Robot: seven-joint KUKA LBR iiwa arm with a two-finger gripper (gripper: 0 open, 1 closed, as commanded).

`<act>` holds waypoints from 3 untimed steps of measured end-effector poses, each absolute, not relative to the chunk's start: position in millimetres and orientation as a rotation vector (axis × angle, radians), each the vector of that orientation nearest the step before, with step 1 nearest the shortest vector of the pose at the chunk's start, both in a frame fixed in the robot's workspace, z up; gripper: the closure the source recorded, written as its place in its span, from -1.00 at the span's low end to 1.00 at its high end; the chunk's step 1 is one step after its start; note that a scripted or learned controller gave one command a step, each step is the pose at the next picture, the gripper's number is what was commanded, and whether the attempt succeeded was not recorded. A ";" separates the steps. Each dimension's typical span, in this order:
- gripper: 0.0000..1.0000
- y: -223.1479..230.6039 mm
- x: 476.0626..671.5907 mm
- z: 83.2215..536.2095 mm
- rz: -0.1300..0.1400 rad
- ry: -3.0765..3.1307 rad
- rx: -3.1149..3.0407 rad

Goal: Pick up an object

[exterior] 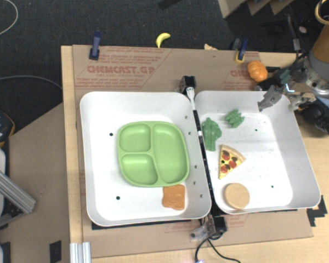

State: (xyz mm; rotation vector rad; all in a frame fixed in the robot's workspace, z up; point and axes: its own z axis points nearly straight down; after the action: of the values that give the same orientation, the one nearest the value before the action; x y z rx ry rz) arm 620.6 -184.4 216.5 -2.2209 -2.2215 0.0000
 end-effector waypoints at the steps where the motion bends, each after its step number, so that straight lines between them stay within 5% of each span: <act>1: -1.00 -122.3 571.2 218.7 0.000 -2.222 -2.212; 2: -1.00 -59.1 490.6 182.5 0.007 -2.217 -2.209; 3: 1.00 -63.2 495.8 195.1 -0.002 -2.222 -2.223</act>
State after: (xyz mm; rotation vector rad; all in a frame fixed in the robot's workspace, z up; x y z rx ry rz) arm 495.8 -63.2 195.1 -2.2234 -2.2222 -0.0017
